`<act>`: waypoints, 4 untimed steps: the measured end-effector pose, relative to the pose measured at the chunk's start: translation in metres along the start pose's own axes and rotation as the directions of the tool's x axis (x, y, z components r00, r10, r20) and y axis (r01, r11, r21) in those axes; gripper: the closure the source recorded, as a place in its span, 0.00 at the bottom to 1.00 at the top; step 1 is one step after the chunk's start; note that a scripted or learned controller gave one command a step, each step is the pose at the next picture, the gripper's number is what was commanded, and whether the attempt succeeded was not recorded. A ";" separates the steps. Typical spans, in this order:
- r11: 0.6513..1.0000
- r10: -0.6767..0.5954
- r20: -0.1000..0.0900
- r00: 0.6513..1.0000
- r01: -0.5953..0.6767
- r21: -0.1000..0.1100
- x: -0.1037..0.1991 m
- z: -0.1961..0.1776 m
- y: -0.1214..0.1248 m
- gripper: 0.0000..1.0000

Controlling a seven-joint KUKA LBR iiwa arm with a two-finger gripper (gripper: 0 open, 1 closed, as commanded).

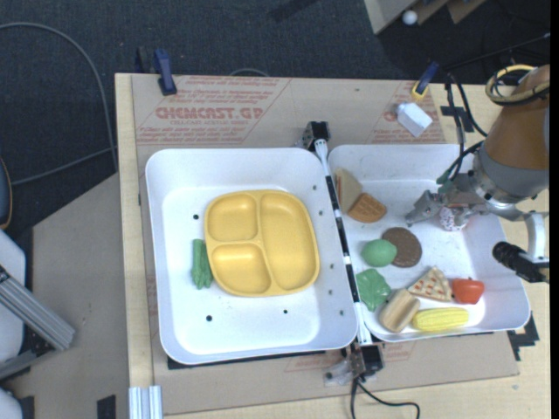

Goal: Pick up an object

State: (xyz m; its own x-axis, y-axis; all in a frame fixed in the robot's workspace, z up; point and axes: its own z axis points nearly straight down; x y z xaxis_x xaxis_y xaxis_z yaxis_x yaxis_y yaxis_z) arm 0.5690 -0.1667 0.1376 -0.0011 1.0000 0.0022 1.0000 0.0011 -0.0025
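Note:
My gripper (442,209) hangs over the upper right part of the right bin (397,157), reaching in from the right below the orange wrist band. Toy foods lie in this bin. A tan bread wedge (348,188) and an orange cookie (368,208) sit at its left, a brown patty (403,246) and a green ball (379,252) in the middle. Along the front lie a green leafy piece (373,286), a bun (398,310), a pizza slice (430,285), a corn cob (440,319) and a red tomato (468,291). The gripper is up and right of the patty.
The left bin (175,321) holds a yellow divided plate (260,241) and a green pod (201,264) beside it. A black divider (335,216) runs between the bins. A small white box (414,118) and a blue clip (163,70) sit on the cardboard behind them.

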 end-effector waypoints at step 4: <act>1.000 0.000 0.001 1.000 0.000 0.000 0.025 -0.020 0.004 0.00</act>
State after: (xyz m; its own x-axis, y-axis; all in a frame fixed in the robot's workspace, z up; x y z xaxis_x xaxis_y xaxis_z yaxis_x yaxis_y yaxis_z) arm 0.5732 -0.1416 0.1577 -0.0010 1.0000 0.0016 1.0000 0.0010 -0.0021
